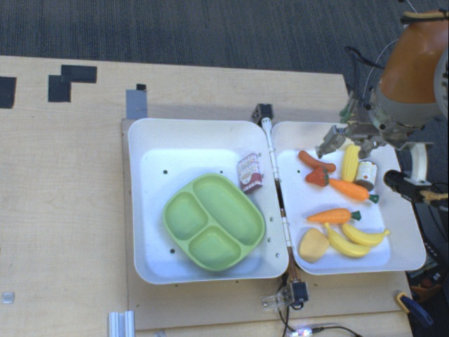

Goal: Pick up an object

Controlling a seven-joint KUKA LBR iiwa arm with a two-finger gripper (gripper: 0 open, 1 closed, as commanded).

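Right now I'm watching the claw (345, 142) hanging over the far end of the right bin (407, 262), fingers spread apart and gripping nothing. Going left to right: well off to its left, the green tray (214, 221) and a small packet (250, 172) are sitting in the left bin (140, 188). Just below the claw, a red pepper (315, 166) is lying slantwise. Directly under it, the corn cob (349, 161) is pointing lengthwise toward and away from me.

My gripper (349, 144) looks bare metal. Bins (147, 209) smooth glossy white plastic. Tray (214, 221) matt green plastic. Bananas (358, 239) shiny plastic. Surface (63, 209) pale matt wood. Floor (175, 12) rough carpet.
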